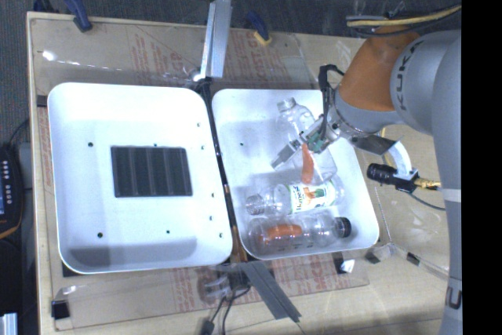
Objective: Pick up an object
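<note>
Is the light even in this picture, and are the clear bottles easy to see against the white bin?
Camera view: the light is fairly even and soft; the left bin shows a grey shadow along its near wall. The clear bottles in the right bin nearly blend into the white, with labels and caps standing out. The hand looks slightly blurred.

Two bins side by side mid-frame: left bin (70, 169) with a slatted panel (151, 171) on its floor, right bin (235, 169) touching it along the centre seam. In right bin: one bottle (294, 116) toward upper middle, second bottle (294, 200) lying lower centre, third bottle (302, 231) just below it along the lower wall. Gripper (296, 149) over right bin's upper middle, arm (408, 82) entering from frame right. Clamps (78, 12) at bench's upper edge.
</note>
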You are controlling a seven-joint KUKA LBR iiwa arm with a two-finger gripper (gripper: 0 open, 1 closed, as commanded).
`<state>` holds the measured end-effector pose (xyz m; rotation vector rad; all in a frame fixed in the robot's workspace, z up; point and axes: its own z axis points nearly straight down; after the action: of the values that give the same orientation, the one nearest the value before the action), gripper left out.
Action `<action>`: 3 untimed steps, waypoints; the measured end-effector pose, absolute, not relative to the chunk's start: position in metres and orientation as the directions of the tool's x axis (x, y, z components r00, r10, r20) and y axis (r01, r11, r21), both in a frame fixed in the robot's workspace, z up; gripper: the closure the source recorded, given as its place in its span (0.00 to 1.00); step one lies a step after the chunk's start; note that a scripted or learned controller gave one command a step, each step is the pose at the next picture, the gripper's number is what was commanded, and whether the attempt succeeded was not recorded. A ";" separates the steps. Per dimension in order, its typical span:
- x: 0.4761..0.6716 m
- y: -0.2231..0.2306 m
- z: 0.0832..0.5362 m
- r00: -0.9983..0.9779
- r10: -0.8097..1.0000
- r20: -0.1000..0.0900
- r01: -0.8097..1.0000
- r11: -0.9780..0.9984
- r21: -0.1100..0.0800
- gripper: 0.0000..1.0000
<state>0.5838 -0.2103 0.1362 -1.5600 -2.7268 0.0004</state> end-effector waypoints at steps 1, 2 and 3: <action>0.585 -0.209 0.123 -0.527 0.850 -0.008 0.850 0.527 0.008 0.00; 0.582 -0.210 0.121 -0.464 0.886 -0.022 0.885 0.464 0.025 0.00; 0.569 -0.207 0.133 -0.482 0.876 -0.016 0.876 0.482 0.021 0.00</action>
<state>0.5689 -0.2072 0.1335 -1.6113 -2.7252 -0.0156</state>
